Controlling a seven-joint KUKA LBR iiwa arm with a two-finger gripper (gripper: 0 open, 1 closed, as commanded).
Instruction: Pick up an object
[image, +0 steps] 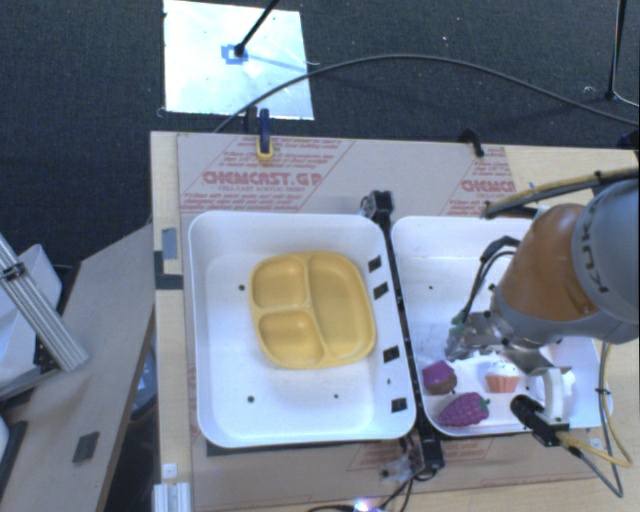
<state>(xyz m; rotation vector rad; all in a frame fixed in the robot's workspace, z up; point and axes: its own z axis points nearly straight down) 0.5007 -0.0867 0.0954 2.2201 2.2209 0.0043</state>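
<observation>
The grey arm (590, 270) with its orange band is reaching in from the right, bending down over the right bin (440, 250). Its gripper (470, 335) is hanging just above the toys, its state impossible to tell. A rounded purple toy (439, 377), a bumpy magenta berry (463, 409) and a small cupcake (502, 378) are lying near the bin's front edge. A smooth yellow divided plate (310, 308) is sitting in the left bin (220, 300). The board (300, 175) behind is showing "CHEMCAST" in red.

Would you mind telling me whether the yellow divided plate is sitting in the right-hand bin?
No, the yellow divided plate lies in the left bin, while the right bin holds the small toy foods.
</observation>
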